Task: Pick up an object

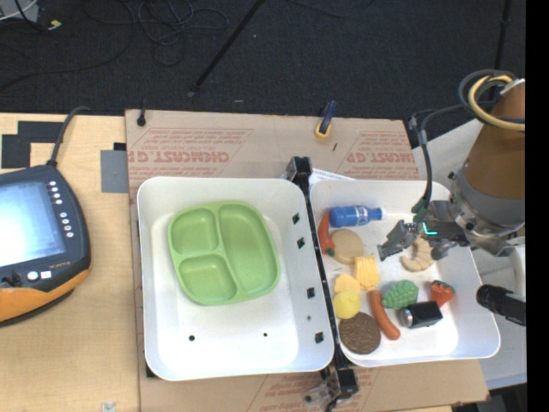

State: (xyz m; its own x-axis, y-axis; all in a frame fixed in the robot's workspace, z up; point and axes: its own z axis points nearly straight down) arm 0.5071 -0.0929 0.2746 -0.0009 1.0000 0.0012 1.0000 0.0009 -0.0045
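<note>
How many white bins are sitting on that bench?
2. The left bin holds a green divided plate. The right bin beside it holds the toy food, with the gripper over it.

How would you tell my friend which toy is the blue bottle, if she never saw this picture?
Find the two white bins; look in the right bin, the one crowded with toy food. Near its far edge, above the round tan cookie, lies the blue bottle on its side. It is the sole blue thing there, with a white cap end pointing right.
</note>
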